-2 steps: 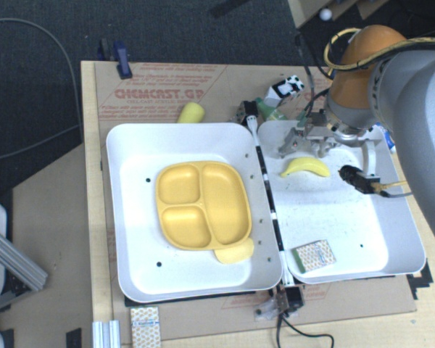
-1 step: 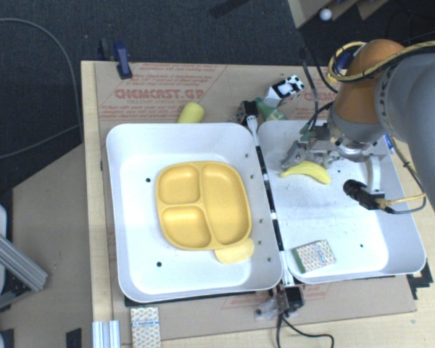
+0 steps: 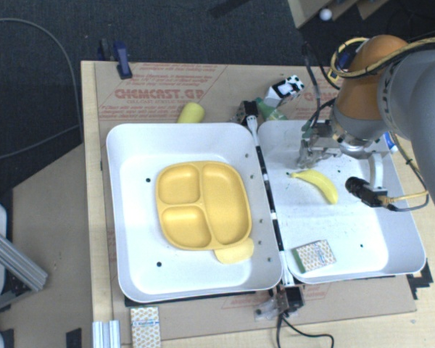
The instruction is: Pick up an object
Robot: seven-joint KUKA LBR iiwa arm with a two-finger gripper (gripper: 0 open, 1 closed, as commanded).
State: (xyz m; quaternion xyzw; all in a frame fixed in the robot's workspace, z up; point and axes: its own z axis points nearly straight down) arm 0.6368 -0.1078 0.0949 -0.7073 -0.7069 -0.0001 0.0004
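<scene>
Dark carpet surrounds a cardboard-topped bench (image 3: 167,85) carrying two shallow white bins side by side. Right bin (image 3: 391,245): a small yellow banana (image 3: 317,184) lies in its upper-centre area, curved, one tip pointing toward the divider; a small patterned packet (image 3: 314,255) lies near the lower left corner of that bin. Left bin (image 3: 130,194): a yellow divided tray (image 3: 201,205). Gripper (image 3: 309,153): positioned just above the banana's left end at centre right of the frame; finger spacing cannot be determined against the metal body, and no object is visible between the fingers. Handling estimate: the banana appears to be a light, smooth toy, probably rigid plastic and liable to roll or slip. Recommended grasp: across the thick mid-section, jaws perpendicular to the curve
</scene>
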